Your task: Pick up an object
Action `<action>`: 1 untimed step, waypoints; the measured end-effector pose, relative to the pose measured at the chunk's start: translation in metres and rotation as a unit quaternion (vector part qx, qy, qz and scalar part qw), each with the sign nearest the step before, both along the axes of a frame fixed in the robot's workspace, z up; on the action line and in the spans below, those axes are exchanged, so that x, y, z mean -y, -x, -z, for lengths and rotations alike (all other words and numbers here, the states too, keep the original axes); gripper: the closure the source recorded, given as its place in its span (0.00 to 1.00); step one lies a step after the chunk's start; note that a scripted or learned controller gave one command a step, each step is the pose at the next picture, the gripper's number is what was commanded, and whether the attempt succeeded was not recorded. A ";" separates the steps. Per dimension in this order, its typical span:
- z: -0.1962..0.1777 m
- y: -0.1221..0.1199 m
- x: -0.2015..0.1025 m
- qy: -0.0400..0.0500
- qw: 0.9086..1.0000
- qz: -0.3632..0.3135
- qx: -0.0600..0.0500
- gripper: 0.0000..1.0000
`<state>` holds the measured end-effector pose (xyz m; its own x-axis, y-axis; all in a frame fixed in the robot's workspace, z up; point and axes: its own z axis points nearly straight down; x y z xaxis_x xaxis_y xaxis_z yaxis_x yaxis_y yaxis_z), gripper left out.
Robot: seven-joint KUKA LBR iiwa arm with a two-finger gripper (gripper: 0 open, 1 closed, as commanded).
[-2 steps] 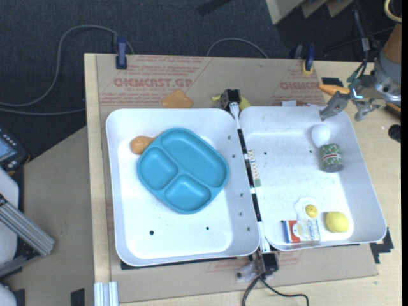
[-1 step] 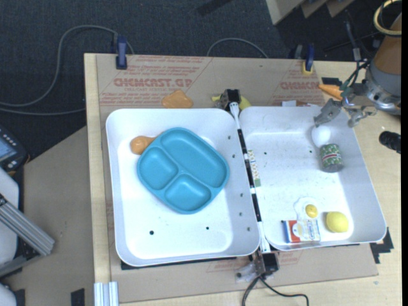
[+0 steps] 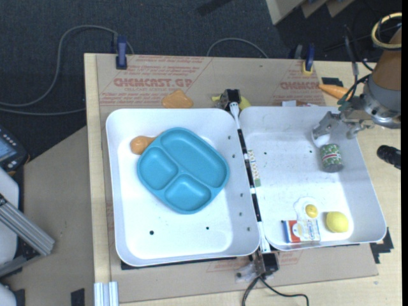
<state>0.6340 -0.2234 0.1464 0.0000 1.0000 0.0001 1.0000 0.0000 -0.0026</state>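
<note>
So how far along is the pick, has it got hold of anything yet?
Nothing looks picked yet. The hand sits at the upper right of the right white bin, just above the small green can, which lies on the bin floor. The yellow lemon-shaped toy and the red-and-white packet lie untouched near the front. Left: grasp and lift.

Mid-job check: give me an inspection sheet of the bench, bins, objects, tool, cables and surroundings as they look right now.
Surface: bench bears left bin and right bin, side by side.
Job's things: green can, yellow lemon, small carton in right bin; blue divided plate and orange piece in left bin.
Clutter: orange item on bench behind left bin.
Tool: tool above the can, nothing seen held.
Cables: cable behind bench, blue clamps.
Surroundings: dark carpet.
</note>
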 end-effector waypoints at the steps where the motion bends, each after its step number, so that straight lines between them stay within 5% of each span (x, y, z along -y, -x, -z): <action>1: 0.064 0.021 -0.006 -0.006 1.000 -0.002 0.000 0.00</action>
